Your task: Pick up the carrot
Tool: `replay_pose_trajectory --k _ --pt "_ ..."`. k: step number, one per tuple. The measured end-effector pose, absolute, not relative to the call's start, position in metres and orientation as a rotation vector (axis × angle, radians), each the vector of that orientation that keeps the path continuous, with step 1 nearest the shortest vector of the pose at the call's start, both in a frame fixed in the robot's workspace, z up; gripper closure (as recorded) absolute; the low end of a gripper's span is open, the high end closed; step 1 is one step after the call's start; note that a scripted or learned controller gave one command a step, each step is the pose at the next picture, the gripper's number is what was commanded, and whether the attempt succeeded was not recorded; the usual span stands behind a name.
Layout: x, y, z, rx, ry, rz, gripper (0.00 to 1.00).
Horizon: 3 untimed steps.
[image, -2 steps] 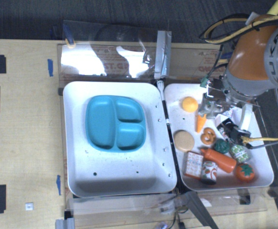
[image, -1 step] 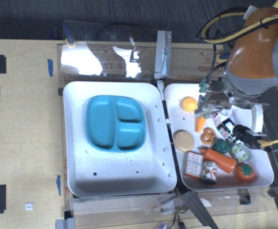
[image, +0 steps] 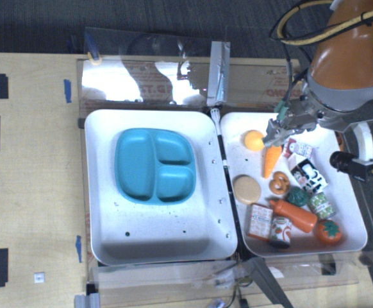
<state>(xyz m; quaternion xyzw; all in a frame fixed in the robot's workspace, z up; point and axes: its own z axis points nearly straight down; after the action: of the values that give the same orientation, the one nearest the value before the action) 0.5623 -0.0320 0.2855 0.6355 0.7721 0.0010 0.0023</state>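
Observation:
The carrot (image: 270, 162) is a small tapered orange piece lying nearly upright in the picture, in the upper left part of the right bin (image: 359, 220). My gripper (image: 275, 133) hangs right over the carrot's upper end, seemingly touching or just above it. The wrist hides the carrot's very top, so I cannot make out any grip on it.
A yellow-orange ball (image: 254, 140) lies just left of the gripper. Below the carrot are a beige disc (image: 247, 188), a pretzel (image: 279, 183), a red-orange sausage (image: 295, 215), a small box (image: 260, 220), cans, a carton (image: 307, 174) and a tomato (image: 329, 231). The left bin (image: 103, 223) holds a blue divided plate (image: 154, 165).

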Motion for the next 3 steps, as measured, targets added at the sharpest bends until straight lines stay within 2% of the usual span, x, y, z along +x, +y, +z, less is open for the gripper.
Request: replay_pose_trajectory --k 1,2,3 --pt "0.578 -0.069 0.258 2.121 2.319 -0.003 1.0" --pt "0.591 -0.116 0.194 2.144 2.306 -0.01 1.0" --pt "0.593 -0.114 0.198 2.136 2.305 -0.001 0.0"
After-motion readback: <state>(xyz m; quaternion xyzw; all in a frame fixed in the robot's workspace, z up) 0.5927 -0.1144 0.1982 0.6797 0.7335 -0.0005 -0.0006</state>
